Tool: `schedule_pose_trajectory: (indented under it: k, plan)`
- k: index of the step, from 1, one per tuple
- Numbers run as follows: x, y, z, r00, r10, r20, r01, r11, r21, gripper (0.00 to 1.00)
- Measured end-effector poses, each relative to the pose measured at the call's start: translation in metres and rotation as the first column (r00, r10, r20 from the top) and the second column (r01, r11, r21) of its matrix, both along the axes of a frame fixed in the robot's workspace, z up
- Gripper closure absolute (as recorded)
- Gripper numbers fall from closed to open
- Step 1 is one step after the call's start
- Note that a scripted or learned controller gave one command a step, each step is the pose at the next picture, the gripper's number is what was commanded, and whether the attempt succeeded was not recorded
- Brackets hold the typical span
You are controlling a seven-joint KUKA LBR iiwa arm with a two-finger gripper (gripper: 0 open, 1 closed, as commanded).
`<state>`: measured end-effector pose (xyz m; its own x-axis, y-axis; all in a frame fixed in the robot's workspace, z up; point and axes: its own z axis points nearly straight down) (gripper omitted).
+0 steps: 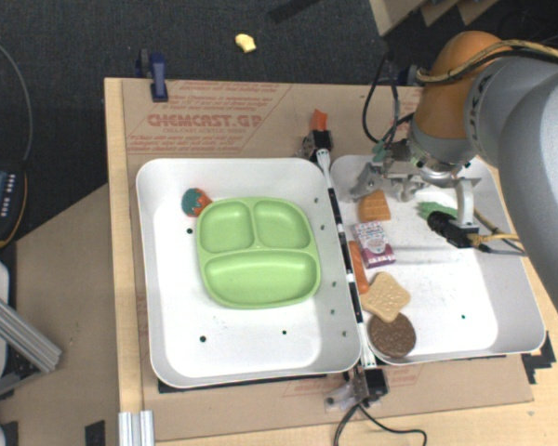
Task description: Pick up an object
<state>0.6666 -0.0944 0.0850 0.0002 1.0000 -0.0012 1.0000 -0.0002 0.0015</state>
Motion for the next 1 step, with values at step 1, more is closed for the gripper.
schedule_pose_trajectory:
  k: [1]
  plan:
    - [0.0, 0.0009, 0.0, 1.0, 0.0, 0.0, 0.0, 1.0, 0.0, 0.0]
